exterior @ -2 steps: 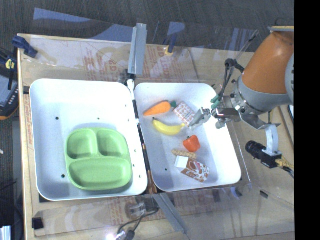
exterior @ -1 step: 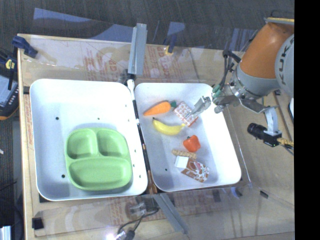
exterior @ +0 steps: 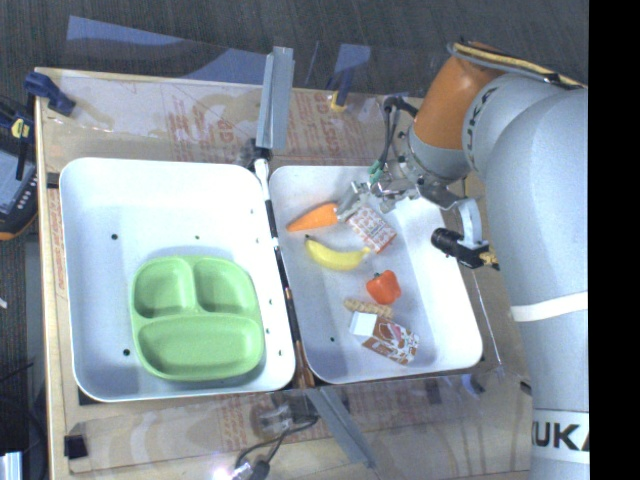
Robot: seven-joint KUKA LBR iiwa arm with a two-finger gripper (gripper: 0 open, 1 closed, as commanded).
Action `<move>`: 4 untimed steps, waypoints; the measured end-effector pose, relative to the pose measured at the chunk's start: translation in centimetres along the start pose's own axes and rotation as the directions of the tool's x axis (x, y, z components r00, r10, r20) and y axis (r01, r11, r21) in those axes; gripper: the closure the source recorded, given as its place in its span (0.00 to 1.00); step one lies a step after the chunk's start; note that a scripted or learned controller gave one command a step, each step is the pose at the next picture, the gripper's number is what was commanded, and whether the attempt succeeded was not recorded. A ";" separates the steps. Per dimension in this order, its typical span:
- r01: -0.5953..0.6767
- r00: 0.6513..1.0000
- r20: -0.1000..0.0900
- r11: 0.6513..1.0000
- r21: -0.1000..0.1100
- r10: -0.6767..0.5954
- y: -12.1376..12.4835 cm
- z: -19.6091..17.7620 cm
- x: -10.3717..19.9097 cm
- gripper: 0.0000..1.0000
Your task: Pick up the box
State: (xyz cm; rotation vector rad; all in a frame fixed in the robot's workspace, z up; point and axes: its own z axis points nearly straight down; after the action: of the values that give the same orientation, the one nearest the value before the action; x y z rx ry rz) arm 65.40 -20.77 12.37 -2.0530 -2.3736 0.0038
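A small red-and-white patterned box [exterior: 372,230] lies tilted in the right bin [exterior: 450,313], near its back edge. My gripper [exterior: 362,196] hangs just above the box's far end, coming in from the right below the orange wrist band. It sits very close to the box, and I cannot tell whether they touch. A second box, a brown-and-white carton [exterior: 392,342], lies flat near the front of the same bin, well away from the gripper.
The right bin also holds an orange carrot [exterior: 313,216] just left of the gripper, a banana [exterior: 336,256], a red pepper [exterior: 383,287] and a wafer [exterior: 366,308]. The left bin [exterior: 90,198] holds a green divided plate [exterior: 198,318].
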 end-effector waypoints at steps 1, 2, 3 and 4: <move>0.022 1.000 0.005 1.000 -0.009 -0.022 -2.2 2.7 0.2 0.00; 0.022 1.000 0.005 1.000 -0.009 -0.022 -2.2 2.7 0.2 0.00; -0.005 1.000 0.005 1.000 -0.008 0.005 -2.5 2.7 0.2 0.00; -0.001 1.000 0.008 1.000 -0.009 0.001 -2.4 1.5 0.1 1.00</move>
State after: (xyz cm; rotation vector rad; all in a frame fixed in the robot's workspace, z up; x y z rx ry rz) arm 63.03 -21.01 10.84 -2.0620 -2.3816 0.0006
